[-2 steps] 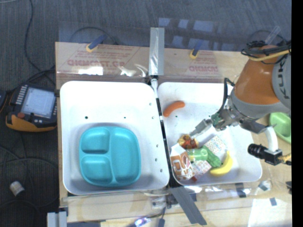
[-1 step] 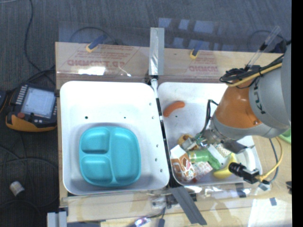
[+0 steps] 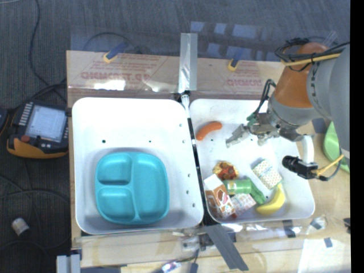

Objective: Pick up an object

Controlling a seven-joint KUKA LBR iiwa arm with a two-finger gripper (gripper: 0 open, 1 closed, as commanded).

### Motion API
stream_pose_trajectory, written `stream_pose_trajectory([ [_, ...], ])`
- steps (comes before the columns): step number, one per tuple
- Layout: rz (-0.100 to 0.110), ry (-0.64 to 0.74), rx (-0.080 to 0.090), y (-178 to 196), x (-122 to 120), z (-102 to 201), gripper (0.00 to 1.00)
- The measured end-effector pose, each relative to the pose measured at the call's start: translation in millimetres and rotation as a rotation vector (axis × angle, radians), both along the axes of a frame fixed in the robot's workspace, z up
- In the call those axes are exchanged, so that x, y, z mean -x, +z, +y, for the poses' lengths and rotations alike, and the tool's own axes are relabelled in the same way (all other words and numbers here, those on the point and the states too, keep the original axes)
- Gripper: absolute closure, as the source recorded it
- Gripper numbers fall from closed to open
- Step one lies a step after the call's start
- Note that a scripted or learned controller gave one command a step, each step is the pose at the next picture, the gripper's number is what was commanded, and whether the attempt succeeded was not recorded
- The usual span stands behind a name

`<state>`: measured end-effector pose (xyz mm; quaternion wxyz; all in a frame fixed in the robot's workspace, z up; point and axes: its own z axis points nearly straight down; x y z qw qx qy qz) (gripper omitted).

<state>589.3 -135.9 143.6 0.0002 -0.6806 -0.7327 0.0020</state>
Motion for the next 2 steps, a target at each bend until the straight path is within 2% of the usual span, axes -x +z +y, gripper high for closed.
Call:
stream_pose_trajectory([
  [1,0.001,0.179,0.001,-47,-33,1,0.0],
  [2,0.001,0.264,-0.005,-43,73,13,0.0],
])
